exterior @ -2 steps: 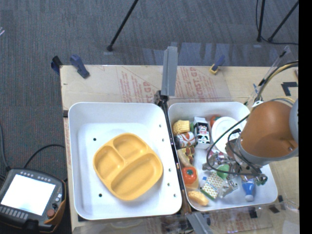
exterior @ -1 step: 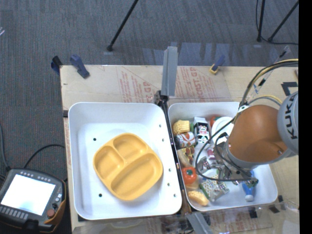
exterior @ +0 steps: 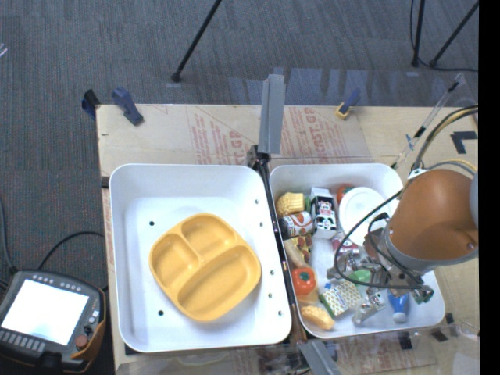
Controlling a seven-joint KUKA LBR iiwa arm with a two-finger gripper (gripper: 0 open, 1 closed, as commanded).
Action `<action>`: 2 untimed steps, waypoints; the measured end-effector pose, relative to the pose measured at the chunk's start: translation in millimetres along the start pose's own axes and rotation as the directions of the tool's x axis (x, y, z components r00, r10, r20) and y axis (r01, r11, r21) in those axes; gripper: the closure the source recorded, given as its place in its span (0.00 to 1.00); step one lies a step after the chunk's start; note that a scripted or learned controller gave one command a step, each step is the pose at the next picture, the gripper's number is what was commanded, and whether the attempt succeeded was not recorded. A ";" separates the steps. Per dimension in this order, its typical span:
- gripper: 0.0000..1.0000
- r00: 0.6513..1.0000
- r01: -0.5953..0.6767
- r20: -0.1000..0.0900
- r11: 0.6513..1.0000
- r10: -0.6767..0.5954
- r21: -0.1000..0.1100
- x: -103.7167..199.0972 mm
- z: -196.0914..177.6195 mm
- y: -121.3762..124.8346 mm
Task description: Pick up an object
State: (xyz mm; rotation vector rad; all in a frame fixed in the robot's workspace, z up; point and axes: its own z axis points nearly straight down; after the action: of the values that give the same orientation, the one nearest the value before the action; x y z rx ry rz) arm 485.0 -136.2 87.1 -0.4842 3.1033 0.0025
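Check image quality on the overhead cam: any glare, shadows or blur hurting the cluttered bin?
Camera view: even, soft lighting, no harsh glare on the left bin; the yellow tray is crisp. The arm hangs over part of the right bin and hides some items; small toys around the gripper look soft and hard to separate. Slight slant makes the bins look skewed.

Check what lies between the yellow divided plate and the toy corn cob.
In the camera view, between the yellow divided plate and the toy corn cob lie bare white floor of the left bin and the two bins' adjoining rims; no objects.
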 end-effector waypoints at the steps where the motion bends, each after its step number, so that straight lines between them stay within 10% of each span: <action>1: 0.00 0.996 0.086 0.001 0.996 -0.086 0.000 -15.2 0.2 17.2; 2: 0.00 0.996 0.091 0.000 0.996 -0.091 0.000 11.8 -0.1 -78.5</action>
State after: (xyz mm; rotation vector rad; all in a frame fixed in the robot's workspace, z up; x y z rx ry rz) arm 497.8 -214.6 87.1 -0.6259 3.0783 0.0023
